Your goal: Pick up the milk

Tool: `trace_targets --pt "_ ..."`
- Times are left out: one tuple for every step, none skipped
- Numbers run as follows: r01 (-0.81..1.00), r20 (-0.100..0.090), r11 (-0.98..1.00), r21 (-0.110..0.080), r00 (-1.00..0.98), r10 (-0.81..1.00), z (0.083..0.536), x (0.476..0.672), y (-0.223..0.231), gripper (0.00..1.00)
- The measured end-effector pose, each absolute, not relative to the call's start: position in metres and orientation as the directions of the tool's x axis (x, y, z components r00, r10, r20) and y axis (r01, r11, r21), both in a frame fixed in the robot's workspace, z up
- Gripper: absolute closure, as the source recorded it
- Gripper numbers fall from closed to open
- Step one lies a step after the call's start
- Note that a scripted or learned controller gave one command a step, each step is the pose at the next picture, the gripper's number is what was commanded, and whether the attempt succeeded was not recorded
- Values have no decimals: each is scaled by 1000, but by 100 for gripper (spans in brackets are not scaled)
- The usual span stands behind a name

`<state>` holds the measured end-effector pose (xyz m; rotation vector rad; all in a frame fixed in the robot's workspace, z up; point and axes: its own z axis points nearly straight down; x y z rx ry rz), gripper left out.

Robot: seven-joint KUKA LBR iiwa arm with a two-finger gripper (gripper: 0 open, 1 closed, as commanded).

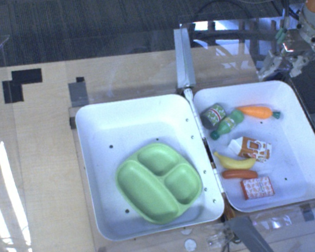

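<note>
We can read no text, brand or number here. The milk carton [253, 148] has an orange and white print, the red packet [257, 187] has a pale pattern, and the can [213, 114] has a dark label, but all of these are too small and blurred for us to make out any letters.

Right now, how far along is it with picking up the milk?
Nothing looks done yet. The milk lies in the right bin beside the banana. The claw is above the bin's far right corner, apart from it. Reaching, gripping and lifting remain.
</note>
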<state>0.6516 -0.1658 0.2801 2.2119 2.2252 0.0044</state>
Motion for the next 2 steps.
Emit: trace_targets --pt "999 0 33 4 -33 999 164 590 -152 0" --pt "970 -14 243 34 -242 970 118 566 -141 0"
